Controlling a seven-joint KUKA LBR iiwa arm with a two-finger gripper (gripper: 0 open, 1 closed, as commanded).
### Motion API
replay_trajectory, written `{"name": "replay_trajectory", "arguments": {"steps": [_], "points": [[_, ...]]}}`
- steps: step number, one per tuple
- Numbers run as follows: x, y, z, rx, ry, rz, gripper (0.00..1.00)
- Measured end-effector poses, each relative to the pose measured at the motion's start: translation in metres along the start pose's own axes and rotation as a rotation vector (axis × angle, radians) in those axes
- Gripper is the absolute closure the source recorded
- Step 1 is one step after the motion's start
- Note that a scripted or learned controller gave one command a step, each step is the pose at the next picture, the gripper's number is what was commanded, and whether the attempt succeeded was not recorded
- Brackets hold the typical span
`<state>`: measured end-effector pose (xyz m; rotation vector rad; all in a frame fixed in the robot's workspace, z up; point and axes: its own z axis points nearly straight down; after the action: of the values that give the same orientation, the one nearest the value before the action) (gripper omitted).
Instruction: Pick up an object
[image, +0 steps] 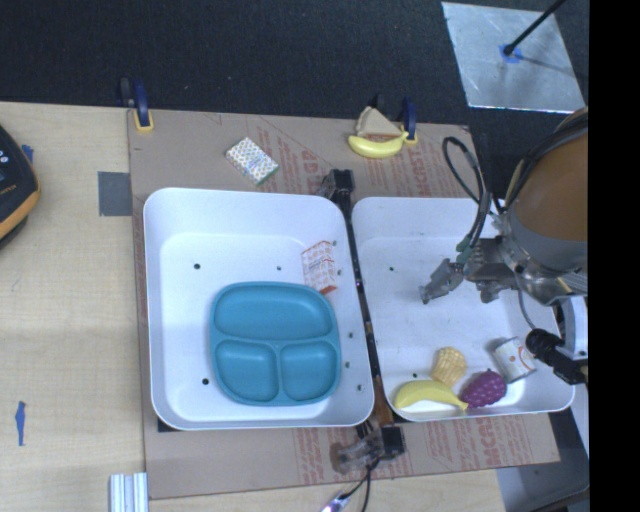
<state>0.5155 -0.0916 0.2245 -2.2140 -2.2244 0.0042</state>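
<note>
Banana-shaped yellow plastic toy (428, 397) lies along the lower edge of the right-hand shallow white bin (400, 225), and I'd pick it as my target. I judge it light, stiff and a bit slippery, best taken across its middle where it is narrowest. Touching its right end sits a purple grape-cluster toy (484, 388), with a yellow corn-cob toy (449, 366) just above; both crowd a descent. A small white cup (511, 356) lies further right. My two-finger gripper (437, 288) hangs over the bin's centre, well apart from the toys; I cannot tell how it is set. The left bin (165, 300) holds a blue sectioned plate (275, 343).
</note>
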Motion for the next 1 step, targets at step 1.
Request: {"name": "replay_trajectory", "arguments": {"steps": [1], "points": [[-0.0279,-0.0308,0.1235,0.003,0.0,0.0,0.0]]}}
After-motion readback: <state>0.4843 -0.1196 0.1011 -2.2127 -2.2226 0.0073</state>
